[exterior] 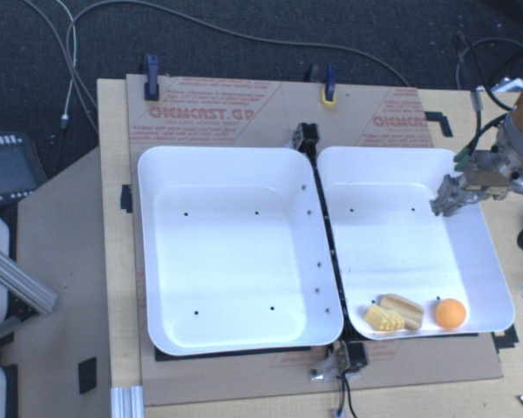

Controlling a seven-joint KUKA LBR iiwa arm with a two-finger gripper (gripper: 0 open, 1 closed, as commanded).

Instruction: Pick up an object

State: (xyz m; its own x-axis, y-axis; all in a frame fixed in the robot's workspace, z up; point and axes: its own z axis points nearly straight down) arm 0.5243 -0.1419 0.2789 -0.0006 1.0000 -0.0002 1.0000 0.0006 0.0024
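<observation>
In the camera view, you see the worktop (200,103) carrying two shallow white bins side by side. The left bin (152,259) sits in the middle of the frame, and the right bin (479,259) fills the centre right. The arm (514,146) comes in from the right edge of the frame, and its end effector (446,200) hangs over the upper right part of the right bin, near that bin's right wall. You cannot tell from here whether it is open or closed; nothing shows gripped in it.

Look to the lower right of the frame for the things to pick. An orange ball (451,313) rests near the right bin's front rim. Just to its left lie a tan bread roll (404,306) and a yellow corn cob (382,319), touching each other. All three lie well apart from the end effector.
</observation>
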